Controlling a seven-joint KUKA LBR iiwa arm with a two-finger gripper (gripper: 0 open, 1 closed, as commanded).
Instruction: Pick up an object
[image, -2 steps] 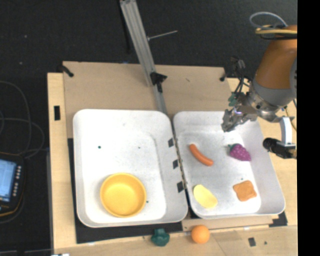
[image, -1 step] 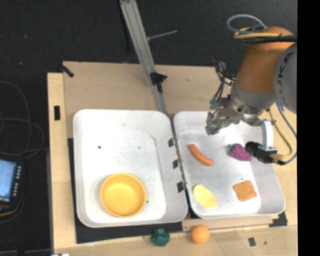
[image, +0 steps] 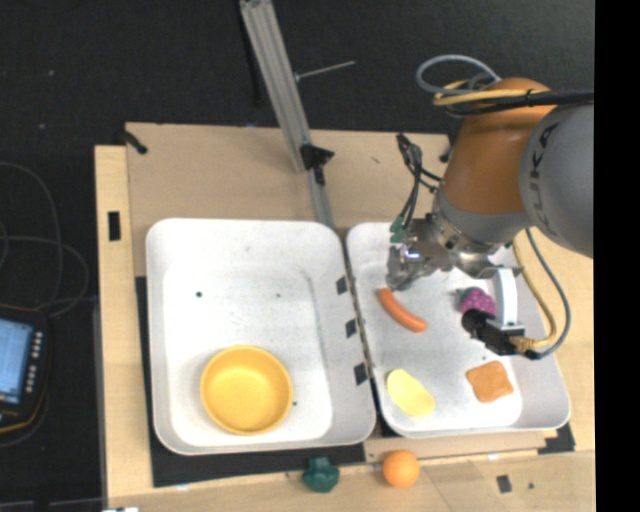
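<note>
- Nearest the camera, an orange ball (image: 400, 468) and green toy (image: 321, 475) lie on the bench.
- Orange carrot (image: 402, 309), slim and slanted, lies in the right bin (image: 553, 400), just at five o'clock of the gripper (image: 405, 262).
- Yellow piece (image: 410, 392), toast-like block (image: 489, 381) and purple item (image: 476, 299) surround it.
- Yellow bowl (image: 246, 389) sits in the left bin (image: 175, 260).

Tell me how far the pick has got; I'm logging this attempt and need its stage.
Done: the arm has reached into the right bin, and the pincer sits low, just above the orange carrot. In hand: nothing visibly; the carrot lies on the bin floor. Left: closing on an object and lifting it. The yellow piece, orange block and purple item also lie untouched.
</note>
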